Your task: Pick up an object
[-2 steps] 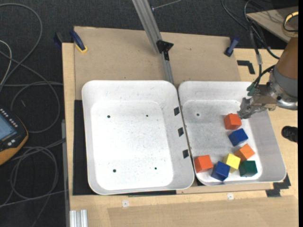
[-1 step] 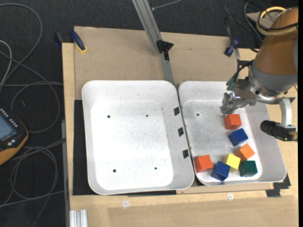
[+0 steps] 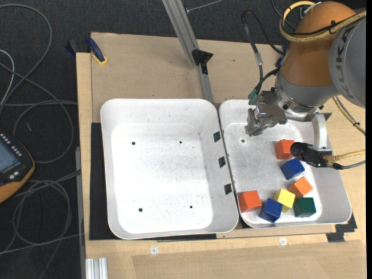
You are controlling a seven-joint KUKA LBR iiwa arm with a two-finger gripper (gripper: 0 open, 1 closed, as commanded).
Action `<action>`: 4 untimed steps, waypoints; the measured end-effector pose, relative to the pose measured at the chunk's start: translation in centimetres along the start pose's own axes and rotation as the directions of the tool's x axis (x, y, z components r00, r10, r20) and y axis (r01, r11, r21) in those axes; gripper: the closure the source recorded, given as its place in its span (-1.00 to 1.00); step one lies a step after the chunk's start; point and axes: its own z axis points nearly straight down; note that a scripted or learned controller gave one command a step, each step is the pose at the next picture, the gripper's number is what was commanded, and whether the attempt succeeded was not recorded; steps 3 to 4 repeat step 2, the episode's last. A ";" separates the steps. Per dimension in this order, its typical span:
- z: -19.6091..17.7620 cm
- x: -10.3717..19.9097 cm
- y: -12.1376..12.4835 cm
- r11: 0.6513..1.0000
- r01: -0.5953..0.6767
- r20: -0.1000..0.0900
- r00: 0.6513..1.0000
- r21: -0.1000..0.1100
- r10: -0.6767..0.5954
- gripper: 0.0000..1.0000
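Seven small coloured cubes lie in the right-hand shallow white bin [image 3: 232, 156], and any of them could serve as the thing to pick up. Nearest the hand is an orange cube [image 3: 283, 149] toward the bin's far right, with a blue cube [image 3: 292, 168] just beside it and closer to the camera. Further forward sit another orange cube [image 3: 301, 186], a yellow cube [image 3: 285, 198], a dark green cube [image 3: 304, 206], a second blue cube [image 3: 270, 210] and a reddish-orange cube [image 3: 250, 200], all gathered along the near edge of that bin.

The robot's hand [image 3: 256, 122] hangs over the far part of the same bin, above bare white floor, to the left of the far orange cube and apart from it. No cube sits between its fingers; whether they are spread or closed cannot be told from this slanted angle.

By that reading the pick is not yet done: every cube rests on the bin floor, so reaching one, gripping it and lifting it all remain.

The left-hand white bin [image 3: 157, 167] lies alongside on the wooden desk [image 3: 145, 63].
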 end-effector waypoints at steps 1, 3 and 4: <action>-0.5 6.2 1.0 1.000 0.000 0.000 1.000 0.000 0.000 1.00; 0.6 10.8 1.5 1.000 -0.002 0.001 1.000 0.001 0.002 1.00; 0.6 10.8 1.5 1.000 -0.002 0.001 1.000 0.001 0.002 1.00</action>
